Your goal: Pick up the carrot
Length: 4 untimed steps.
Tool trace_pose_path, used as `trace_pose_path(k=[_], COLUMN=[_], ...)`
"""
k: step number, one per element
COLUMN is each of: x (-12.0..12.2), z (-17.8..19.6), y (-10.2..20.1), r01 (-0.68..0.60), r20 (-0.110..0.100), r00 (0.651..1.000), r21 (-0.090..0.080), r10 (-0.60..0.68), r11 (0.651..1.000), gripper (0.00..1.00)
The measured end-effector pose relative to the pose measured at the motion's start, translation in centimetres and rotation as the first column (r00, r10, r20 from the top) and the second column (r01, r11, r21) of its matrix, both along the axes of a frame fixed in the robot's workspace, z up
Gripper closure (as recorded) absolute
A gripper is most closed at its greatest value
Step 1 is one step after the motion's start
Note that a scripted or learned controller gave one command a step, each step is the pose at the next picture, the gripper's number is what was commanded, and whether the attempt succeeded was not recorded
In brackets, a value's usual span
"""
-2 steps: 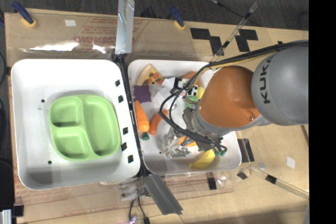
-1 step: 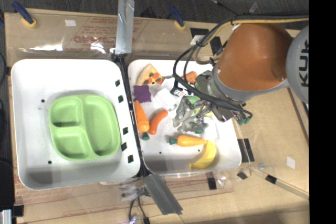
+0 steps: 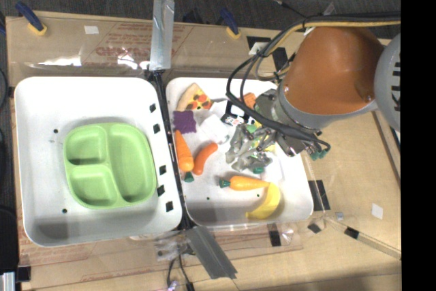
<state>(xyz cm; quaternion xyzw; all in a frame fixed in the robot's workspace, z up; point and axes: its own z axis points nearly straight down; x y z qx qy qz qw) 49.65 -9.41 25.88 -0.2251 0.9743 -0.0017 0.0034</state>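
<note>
White plastic bins sit side by side on a tan bench. The left bin contains a light green divided plate. The right bin contains toy food. A carrot lies against that bin's left wall, orange body running up and down, green tip at the lower end. Just to its right an orange sausage-shaped piece leans at a slant. A purple block sits above the carrot, and a pizza slice lies near the bin's top left corner. A second carrot lies flat near the bin's lower middle, with a yellow banana just below it. The grey and orange arm reaches in from the right. Its metal pincer hangs over the middle of the right bin, directly above the second carrot and well to the right of the first. Whether its fingers are apart or together cannot be made out; nothing is seen between them.
</note>
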Motion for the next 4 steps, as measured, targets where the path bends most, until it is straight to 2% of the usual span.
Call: trace_pose_path(k=[1, 2, 3, 4], x=[1.9, -0.2, 3.5, -1.9], z=[1.2, 4.5, 7.1, 3.5], y=[-5.8, -10.0, -11.5, -11.6], r01=[-0.281, -0.25, -0.542, -0.791], r20=[-0.004, -0.004, -0.004, -0.008], r00=[0.96, 0.968, 0.84, 0.612], r21=[-0.001, -0.003, -0.002, 0.005], r10=[0.281, 0.25, 0.542, 0.791], r11=[0.96, 0.968, 0.84, 0.612], gripper=[1.0, 1.0, 1.0, 1.0])
